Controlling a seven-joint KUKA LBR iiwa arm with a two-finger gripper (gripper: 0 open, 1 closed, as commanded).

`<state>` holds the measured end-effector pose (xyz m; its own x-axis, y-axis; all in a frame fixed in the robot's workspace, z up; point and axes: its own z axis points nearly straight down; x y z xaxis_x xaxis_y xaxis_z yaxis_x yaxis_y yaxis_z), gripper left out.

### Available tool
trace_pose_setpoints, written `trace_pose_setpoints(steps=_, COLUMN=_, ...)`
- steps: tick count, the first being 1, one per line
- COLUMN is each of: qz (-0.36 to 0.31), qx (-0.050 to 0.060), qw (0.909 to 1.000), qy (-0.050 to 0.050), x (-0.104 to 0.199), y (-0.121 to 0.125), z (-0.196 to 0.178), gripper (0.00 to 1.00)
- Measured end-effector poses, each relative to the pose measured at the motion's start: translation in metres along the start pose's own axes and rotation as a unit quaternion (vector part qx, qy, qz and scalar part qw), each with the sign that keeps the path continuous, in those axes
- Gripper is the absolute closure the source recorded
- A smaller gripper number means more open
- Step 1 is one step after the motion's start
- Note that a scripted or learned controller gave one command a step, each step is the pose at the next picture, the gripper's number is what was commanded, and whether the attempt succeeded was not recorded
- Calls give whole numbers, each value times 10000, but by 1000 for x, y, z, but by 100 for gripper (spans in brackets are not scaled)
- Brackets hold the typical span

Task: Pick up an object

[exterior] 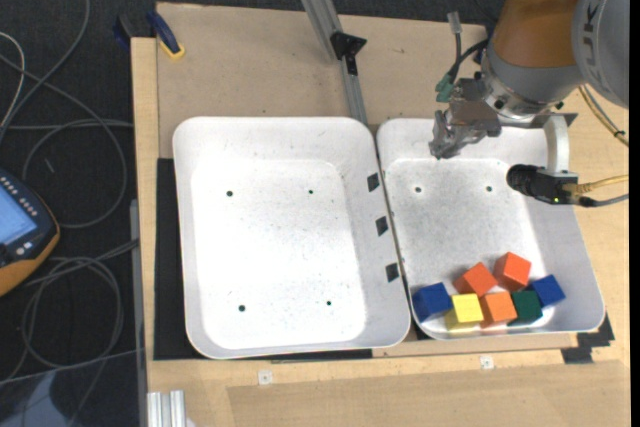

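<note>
A: Near edge first. Where were the pickables?
B: Blocks (487,293) bunched in the lower right corner of the right bin (440,215), touching each other: blue, yellow, orange, green. Probably slid there against the wall.
A: Left bin (200,215)?
B: Just specks on its floor.
A: Gripper?
B: Gripper (447,145) hung over the right bin's upper edge, well apart from the blocks, nothing between its fingers. Apart or together, cannot tell.
A: Any text?
B: None readable. A handheld screen (15,225) at frame left was too blurry.

fingers (447,147) over right bin's (570,245) far end | blocks (488,293) clustered near edge
</note>
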<state>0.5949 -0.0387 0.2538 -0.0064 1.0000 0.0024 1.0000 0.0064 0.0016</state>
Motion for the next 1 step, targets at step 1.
trace_pose_setpoints(steps=1, qz=-6, qx=3, qw=10000, qy=4, x=61, y=2, z=-1, gripper=100)
